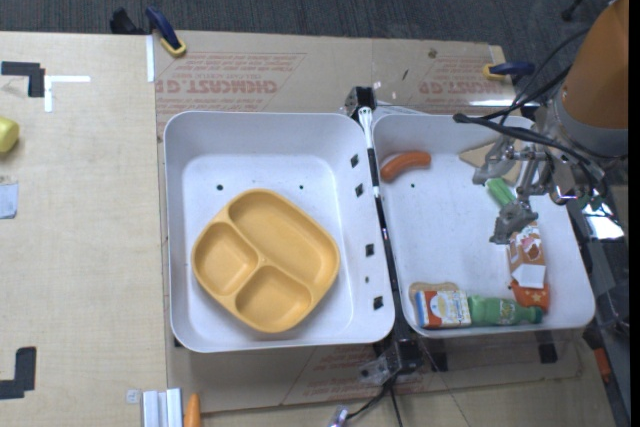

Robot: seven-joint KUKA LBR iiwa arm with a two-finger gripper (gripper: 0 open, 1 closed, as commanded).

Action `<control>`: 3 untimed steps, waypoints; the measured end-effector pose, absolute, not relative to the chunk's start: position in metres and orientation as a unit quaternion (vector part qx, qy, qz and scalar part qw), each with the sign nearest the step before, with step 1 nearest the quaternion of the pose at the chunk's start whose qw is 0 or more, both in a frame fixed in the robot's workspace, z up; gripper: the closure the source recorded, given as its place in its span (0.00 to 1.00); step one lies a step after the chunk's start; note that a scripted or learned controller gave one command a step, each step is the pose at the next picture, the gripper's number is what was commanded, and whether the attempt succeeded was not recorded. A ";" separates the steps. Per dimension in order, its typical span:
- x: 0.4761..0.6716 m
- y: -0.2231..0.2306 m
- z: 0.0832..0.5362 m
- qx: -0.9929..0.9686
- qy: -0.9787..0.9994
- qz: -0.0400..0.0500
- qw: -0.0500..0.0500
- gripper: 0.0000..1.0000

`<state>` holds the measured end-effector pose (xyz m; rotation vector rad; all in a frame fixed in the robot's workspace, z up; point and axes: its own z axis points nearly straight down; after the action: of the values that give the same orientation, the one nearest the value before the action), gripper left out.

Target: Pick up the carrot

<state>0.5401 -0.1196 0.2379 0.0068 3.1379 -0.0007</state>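
Observation:
The carrot (405,163) is a short orange piece lying near the back left corner of the right bin (450,225). My gripper (509,215) hangs over the right side of that bin, roughly a hand's width to the right of the carrot and a little nearer the front. It is not touching the carrot. A small green object (497,190) shows just beside the gripper's upper part.
A red and white packet (527,267) lies just below the gripper, by the right wall. A green and white packet (475,307) lies along the front wall. The left bin (200,155) holds a yellow divided plate (264,260). Cables (500,115) trail near the wrist.

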 end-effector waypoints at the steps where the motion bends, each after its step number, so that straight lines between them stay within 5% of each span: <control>1: 0.499 -0.064 0.192 -0.055 0.998 0.000 0.002 0.00; 2: 0.507 0.021 0.193 -0.063 0.998 0.000 0.002 0.00; 3: 0.523 -0.052 0.193 -0.117 0.993 0.000 0.003 0.00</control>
<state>0.5226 -0.0522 0.1926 -0.3669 3.1132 -0.0014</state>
